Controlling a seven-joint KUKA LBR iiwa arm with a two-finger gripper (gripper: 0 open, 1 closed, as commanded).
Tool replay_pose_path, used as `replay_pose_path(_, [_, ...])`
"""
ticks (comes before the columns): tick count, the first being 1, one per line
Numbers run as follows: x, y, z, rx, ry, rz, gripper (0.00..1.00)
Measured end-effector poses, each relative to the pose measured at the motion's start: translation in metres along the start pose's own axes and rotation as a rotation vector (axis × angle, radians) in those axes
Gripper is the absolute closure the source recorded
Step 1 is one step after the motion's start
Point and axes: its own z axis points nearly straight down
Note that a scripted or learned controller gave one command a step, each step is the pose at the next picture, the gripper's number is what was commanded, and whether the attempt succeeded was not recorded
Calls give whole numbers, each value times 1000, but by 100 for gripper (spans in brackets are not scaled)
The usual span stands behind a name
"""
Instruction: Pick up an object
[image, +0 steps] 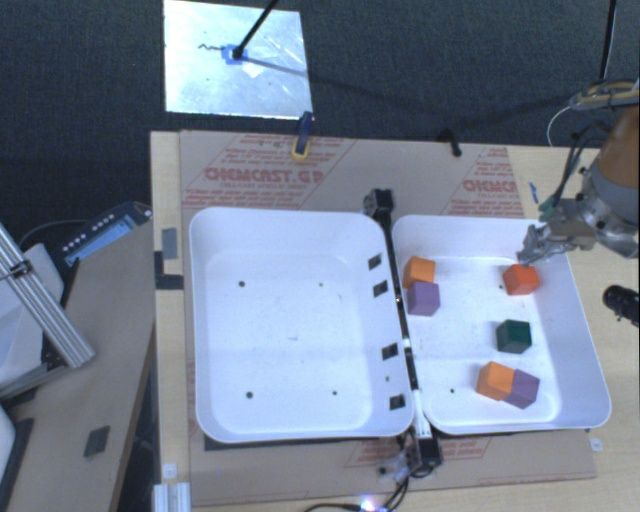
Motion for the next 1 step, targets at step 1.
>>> replay_pose_path(1, [-10, 37, 116, 11, 4, -1, 100])
